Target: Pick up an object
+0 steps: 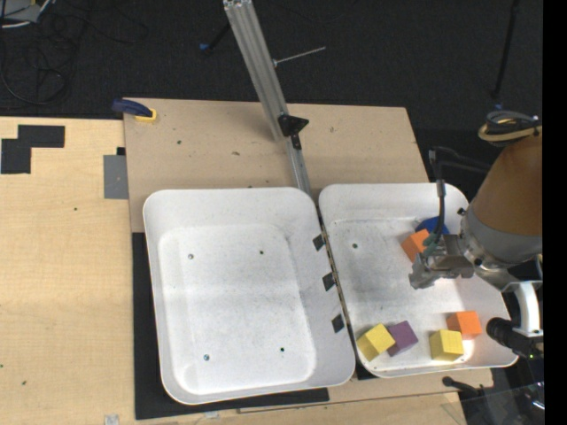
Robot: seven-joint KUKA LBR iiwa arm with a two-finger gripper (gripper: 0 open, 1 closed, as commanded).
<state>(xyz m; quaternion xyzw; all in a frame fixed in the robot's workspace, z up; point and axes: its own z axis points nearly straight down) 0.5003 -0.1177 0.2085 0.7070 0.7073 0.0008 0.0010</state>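
Observation:
The right bin (pixel 381 206) holds several small blocks. An orange block (pixel 414 243) and a blue piece (pixel 431 227) lie near its right side. My gripper (pixel 430 271) hangs just below and to the right of the orange block, low over the bin floor. Along the front of the bin sit a yellow block (pixel 376 340), a purple block (pixel 404 335), a second yellow block (pixel 446 344) and another orange block (pixel 466 324). The arm's grey body with its orange band (pixel 514 193) covers the bin's right edge.
The left bin (pixel 177 211) stands beside the right one, joined by black clips (pixel 328 282). A slanted aluminium rail (pixel 261 69) rises behind the bins. A yellow-blue clamp (pixel 137 110) sits on the bench's back left corner.

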